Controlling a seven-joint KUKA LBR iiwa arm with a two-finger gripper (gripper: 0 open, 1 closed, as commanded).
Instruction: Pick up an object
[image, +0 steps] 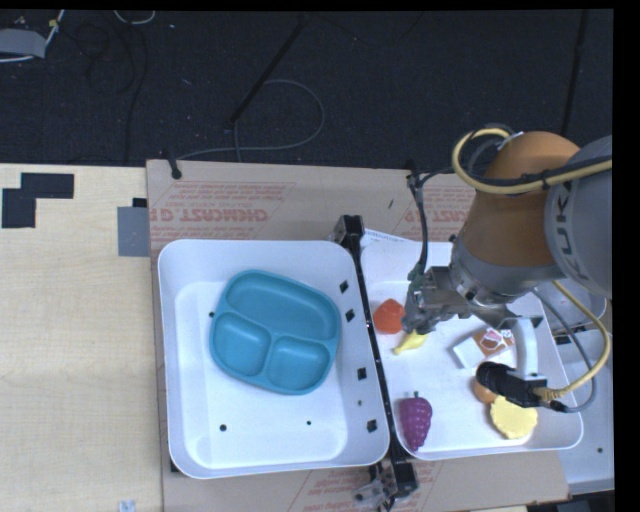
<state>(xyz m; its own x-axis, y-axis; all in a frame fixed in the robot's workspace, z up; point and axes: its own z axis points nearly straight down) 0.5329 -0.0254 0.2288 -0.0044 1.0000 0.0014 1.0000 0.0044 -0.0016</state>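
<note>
My gripper reaches down into the right bin near its left wall. Just under it lies a small yellow object, and an orange object sits right beside it on the left. Whether either one is touched I cannot tell. A purple grape bunch lies near the bin's front left. To the right are a flat yellow piece and a small white and red item, partly hidden by the arm.
The left bin holds a blue divided plate. A black divider runs between the two bins. The grey and orange arm covers the right bin's back right part.
</note>
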